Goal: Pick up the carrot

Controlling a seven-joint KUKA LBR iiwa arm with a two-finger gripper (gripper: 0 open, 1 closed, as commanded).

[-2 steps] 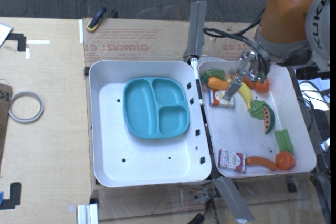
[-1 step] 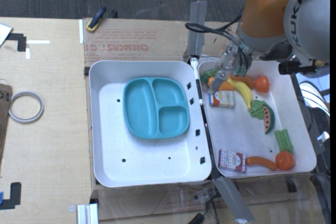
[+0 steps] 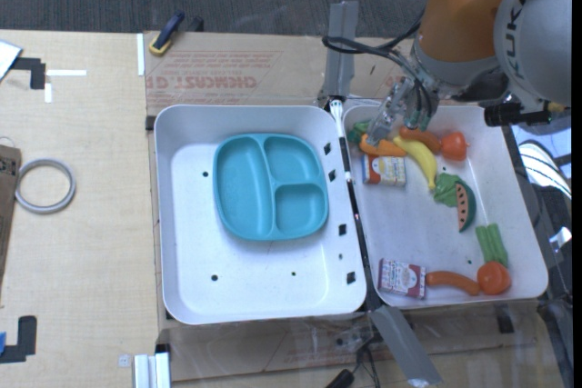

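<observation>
I see gripper (image 3: 389,124) low over right bin's (image 3: 532,223) far-left corner, directly above carrot (image 3: 380,145). Carrot lies beside banana (image 3: 420,161), touching fingertips. Can't tell grip state.

A robotics lab: 2 shallow white plastic bins (image 3: 168,223) on a taped cardboard-covered bench (image 3: 73,132) (toy food inside).
</observation>
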